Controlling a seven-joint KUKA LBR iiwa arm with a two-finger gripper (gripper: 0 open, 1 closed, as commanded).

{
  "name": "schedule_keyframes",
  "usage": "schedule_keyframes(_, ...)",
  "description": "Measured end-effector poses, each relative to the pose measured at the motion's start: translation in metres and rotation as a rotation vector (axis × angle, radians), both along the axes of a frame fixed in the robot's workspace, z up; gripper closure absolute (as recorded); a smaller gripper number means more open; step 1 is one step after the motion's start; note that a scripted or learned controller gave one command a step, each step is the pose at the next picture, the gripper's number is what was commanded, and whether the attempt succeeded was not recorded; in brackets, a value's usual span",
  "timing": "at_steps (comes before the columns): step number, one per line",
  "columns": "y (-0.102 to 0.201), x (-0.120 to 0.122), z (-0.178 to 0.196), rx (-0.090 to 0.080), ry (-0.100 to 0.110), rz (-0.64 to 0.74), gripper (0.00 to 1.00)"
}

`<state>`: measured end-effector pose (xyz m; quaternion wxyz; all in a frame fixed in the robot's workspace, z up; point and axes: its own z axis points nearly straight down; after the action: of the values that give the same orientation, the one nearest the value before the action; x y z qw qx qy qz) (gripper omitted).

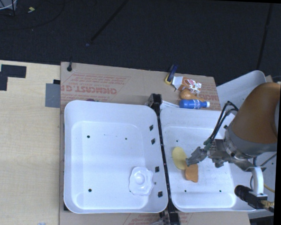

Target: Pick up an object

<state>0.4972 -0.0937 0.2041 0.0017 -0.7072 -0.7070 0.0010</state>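
The tool hung low in the right bin, tip pointing left; whether it was spread or pinched was too blurred to tell. Two candidates lay at the tip: a pale yellow piece just left of it and an orange piece just below (nearly touching). A white object sat well apart in the left bin.

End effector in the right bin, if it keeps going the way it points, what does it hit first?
Probably the pale yellow object just ahead of the end effector; the orange object lies slightly aside. Depth is unclear.
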Motion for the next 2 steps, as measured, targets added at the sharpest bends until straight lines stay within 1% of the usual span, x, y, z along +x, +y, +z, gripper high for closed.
schedule_keyframes(1,-0.005,-0.023,-0.122,-0.001,0.000,-0.001,0.00)
schedule_keyframes(2,-0.007,-0.022,-0.106,0.000,-0.002,-0.008,1.00)
